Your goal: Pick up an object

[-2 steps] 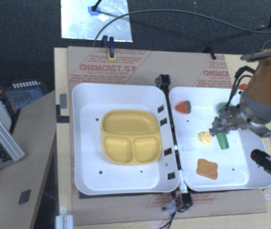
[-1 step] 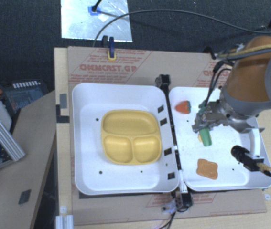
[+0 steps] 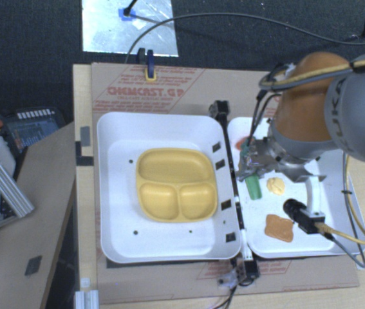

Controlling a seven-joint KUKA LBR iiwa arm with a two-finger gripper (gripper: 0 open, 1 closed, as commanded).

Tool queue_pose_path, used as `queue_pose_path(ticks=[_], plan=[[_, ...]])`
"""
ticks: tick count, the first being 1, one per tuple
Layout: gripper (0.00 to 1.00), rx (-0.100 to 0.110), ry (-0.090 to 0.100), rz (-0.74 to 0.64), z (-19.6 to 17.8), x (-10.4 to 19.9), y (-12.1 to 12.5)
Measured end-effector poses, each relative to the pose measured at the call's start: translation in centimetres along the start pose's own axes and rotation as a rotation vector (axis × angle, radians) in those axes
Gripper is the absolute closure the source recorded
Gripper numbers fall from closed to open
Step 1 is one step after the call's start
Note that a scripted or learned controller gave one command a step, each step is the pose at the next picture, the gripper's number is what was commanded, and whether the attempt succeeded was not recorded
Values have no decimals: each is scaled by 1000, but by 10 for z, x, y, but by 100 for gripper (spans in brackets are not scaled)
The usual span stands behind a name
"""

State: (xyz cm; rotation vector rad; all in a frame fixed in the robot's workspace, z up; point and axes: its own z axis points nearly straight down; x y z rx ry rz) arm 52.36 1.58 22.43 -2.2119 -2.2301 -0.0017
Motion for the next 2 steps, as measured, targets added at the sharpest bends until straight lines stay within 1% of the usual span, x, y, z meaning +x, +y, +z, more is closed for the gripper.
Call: queue_pose_path(ticks=[1, 2], plan=[[100, -1, 1, -2, 8, 58, 8], [100, -2, 0, 0, -7, 90, 1]])
